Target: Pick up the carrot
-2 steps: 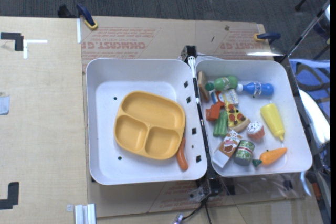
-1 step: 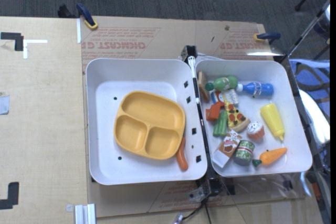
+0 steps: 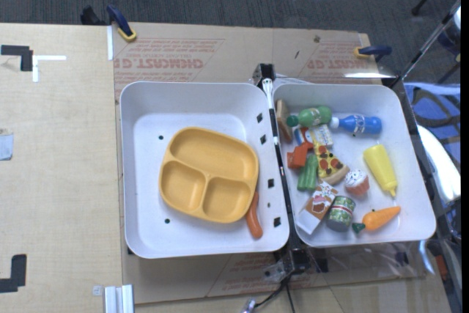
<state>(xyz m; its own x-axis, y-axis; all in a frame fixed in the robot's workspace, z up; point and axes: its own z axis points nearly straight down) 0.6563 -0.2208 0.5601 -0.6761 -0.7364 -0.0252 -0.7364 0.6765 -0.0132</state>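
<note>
Camera view had the carrot (image 3: 379, 218) lying in the right bin's (image 3: 407, 130) near right corner, beside a small can (image 3: 341, 211) (tumbled loose, apparently); the gripper's state couldn't be told.

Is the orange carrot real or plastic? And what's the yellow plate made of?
The orange carrot with a green top looks like smooth toy plastic: even colour, slight sheen. The yellow three-compartment plate also looks like moulded plastic, matte, with rounded edges. Both are guesses from looks alone.
</note>
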